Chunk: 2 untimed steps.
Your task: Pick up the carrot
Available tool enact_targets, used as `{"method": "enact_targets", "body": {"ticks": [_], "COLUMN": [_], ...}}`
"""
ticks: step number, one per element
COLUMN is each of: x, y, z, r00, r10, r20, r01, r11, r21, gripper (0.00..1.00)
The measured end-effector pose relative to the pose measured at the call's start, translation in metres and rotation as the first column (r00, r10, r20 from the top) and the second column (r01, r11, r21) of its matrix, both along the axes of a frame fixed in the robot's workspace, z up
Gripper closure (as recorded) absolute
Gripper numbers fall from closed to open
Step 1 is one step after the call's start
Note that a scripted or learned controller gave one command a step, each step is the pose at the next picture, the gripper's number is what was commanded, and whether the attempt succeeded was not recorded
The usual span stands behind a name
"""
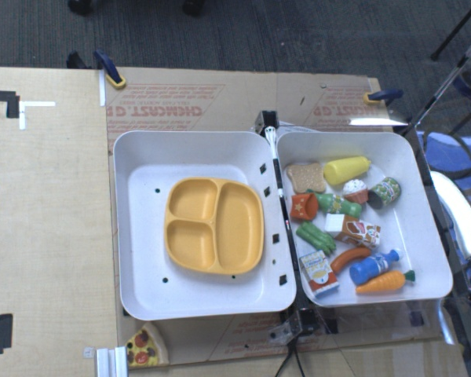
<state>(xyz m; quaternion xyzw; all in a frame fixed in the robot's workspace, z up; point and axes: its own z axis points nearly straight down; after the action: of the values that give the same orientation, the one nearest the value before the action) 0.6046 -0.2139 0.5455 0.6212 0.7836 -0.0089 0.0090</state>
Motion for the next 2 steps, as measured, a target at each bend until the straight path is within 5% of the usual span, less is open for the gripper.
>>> {"method": "enact_targets", "body": {"ticks": [1,2], "x": [0.0001,0.0022], "y": [0.0003,0.0008], "z": [-0.0001,0.0081], "r00": [1.000,1.000], "r10": [0.000,0.003], "r20": [0.000,0.001], "r01": [0.000,-0.003], "r11": [1.000,1.000], "r21": [0.000,-0.003], "gripper": [0.00,1.00]}}
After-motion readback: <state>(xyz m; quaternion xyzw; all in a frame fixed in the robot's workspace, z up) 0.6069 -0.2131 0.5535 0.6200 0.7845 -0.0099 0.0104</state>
